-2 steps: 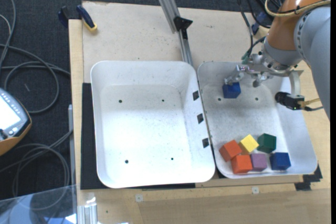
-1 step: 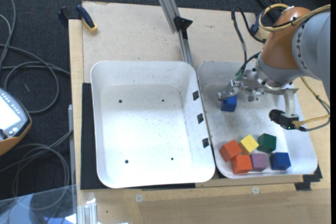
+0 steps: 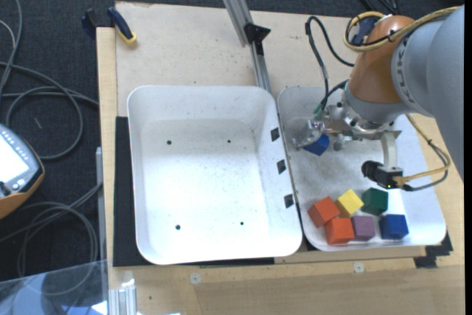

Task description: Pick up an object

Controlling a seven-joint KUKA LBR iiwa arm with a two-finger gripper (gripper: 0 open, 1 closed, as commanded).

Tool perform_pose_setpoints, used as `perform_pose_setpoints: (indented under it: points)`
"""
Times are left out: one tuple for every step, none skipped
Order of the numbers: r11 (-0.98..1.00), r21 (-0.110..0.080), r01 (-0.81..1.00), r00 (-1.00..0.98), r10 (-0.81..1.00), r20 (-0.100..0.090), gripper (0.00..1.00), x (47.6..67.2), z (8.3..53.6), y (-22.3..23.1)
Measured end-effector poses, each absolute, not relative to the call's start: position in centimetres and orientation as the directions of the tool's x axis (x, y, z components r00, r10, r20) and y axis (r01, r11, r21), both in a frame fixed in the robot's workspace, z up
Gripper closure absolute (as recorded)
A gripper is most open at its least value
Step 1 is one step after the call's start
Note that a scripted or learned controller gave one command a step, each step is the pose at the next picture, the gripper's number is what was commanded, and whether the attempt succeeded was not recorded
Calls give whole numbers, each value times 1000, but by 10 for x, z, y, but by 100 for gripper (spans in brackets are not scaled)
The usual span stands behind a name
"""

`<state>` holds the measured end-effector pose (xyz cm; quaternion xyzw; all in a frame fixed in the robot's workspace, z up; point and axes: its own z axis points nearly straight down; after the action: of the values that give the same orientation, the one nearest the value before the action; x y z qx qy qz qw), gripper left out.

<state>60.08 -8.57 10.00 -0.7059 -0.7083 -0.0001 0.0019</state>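
My gripper (image 3: 313,138) hangs over the upper left part of the right bin (image 3: 318,177), reaching in from the right. A small blue block (image 3: 317,147) sits between its metal fingertips, and the gripper is shut on it. At the bin's front end lie several loose blocks: an orange one (image 3: 322,211), a red-orange one (image 3: 339,230), a yellow one (image 3: 350,201), a green one (image 3: 376,200), a purple one (image 3: 364,226) and another blue one (image 3: 394,226).
The left bin (image 3: 136,158) stands beside the right one, their rims meeting near the gripper. A slanted metal rail (image 3: 236,0) crosses the bench behind the bins. Cables (image 3: 318,48) loop above the right bin. A yellow and blue tool (image 3: 122,24) lies at the back left.
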Motion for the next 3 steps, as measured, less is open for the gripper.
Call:
perform_pose_setpoints:
  points:
    - [0, -1, 1000, 0, 1000, 3, 100, 601, 111, -88]
    - [-6, -1, 1000, 6, 1000, -1, 100, 571, 136, -148]
    - [0, -1, 1000, 0, 1000, 2, 0, 572, 134, -144]
